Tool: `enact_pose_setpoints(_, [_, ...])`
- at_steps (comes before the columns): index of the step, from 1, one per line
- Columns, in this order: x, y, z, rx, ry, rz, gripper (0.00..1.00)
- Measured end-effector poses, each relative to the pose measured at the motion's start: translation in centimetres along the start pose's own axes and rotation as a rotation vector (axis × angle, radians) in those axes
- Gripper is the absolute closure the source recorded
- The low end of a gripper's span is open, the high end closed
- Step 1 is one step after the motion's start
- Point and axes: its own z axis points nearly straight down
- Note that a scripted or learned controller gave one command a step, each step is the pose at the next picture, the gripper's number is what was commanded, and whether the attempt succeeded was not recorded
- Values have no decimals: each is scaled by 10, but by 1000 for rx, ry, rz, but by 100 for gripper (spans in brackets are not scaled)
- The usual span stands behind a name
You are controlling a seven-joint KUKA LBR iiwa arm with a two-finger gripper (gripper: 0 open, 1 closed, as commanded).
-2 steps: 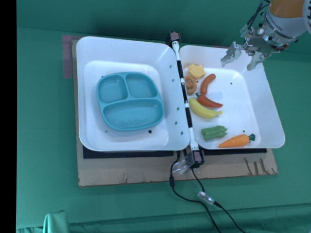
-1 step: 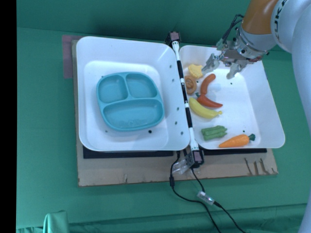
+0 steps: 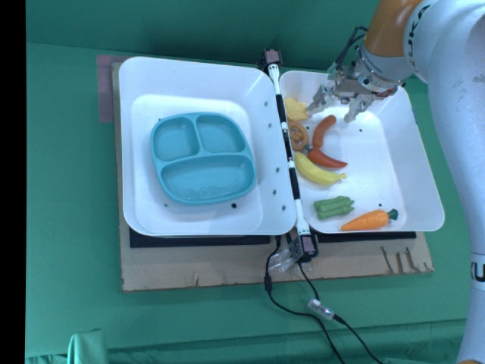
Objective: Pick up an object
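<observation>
Orange sausage (image 3: 323, 130) just below the spread-fingered gripper (image 3: 336, 106), seemingly untouched, wrist partly hiding the bin (image 3: 413, 180) corner.

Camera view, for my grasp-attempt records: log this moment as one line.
gripper: jaws open, nothing held | over: right bin, far end | nearest: sausage | tray: left bin

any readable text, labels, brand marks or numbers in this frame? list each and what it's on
"KU": dark letters running down the grey arm just below its orange band, cut off by the curve of the casing.
"KU": dark letters on the arm's lower part, at the frame's right edge, also cut off.
No legible text on the bins, divided plate or toy food.
</observation>
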Motion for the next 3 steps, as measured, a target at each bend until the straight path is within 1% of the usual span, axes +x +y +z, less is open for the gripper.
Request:
enact_pose_setpoints(1, [18,-10,4,-10,-4,-1,0])
enact_pose_setpoints(2, [17,-8,-10,-19,-6,2,100])
enact_pose_setpoints(3, [45,-22,-108,0,2,-2,100])
